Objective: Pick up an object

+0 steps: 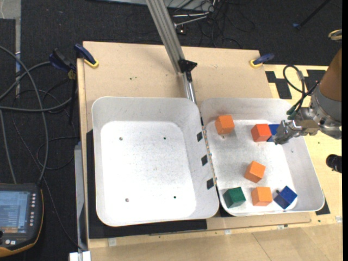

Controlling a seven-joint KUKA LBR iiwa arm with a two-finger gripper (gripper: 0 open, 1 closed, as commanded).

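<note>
Several small cubes lie in the right bin (304, 162). An orange cube (224, 124) sits near its far left, and a red-orange cube (261, 132) lies to the right of it. A small blue piece (273, 129) touches the red-orange cube's right side. My gripper (283, 135) hangs low just to the right of that blue piece, over the bin's far right part. Another orange cube (254, 171) rests mid-bin. Along the near wall stand a green cube (235, 196), an orange cube (261, 196) and a blue cube (285, 197).
The left bin (109, 113) adjoins the right one. A slanted metal pole (168, 31) comes down to the bins' shared far corner. Clamps (87, 56) (262, 60) hold the board's far corners. Cables and a pendant (16, 216) lie to the left.
</note>
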